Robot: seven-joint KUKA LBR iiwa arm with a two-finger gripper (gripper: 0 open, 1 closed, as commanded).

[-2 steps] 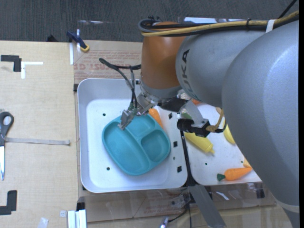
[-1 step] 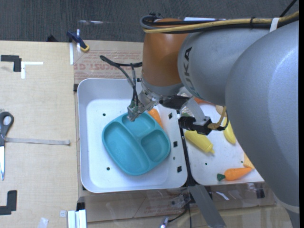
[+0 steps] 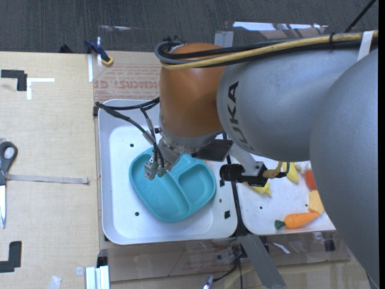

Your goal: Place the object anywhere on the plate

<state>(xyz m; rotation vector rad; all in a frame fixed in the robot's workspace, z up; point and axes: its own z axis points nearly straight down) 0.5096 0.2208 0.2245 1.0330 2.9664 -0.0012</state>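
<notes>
A light blue divided plate [image 3: 180,191] lies in the left white bin [image 3: 117,179]. My gripper [image 3: 154,171] hangs over the plate's upper left compartment, its tips close to the plate surface. The tips are small and dark against the plate, and nothing shows clearly between them. The big grey arm with its orange band [image 3: 186,89] covers the upper part of both bins. In the right bin [image 3: 264,212] lie a carrot [image 3: 298,220], a yellow banana-like piece [image 3: 292,172] and a red-orange thing [image 3: 310,179] partly hidden by the arm.
A pair of scissors [image 3: 5,161] lies on the wooden bench at the left edge. A cardboard sheet with red print [image 3: 126,80] sits behind the left bin. The left bin's floor shows bare white around the plate.
</notes>
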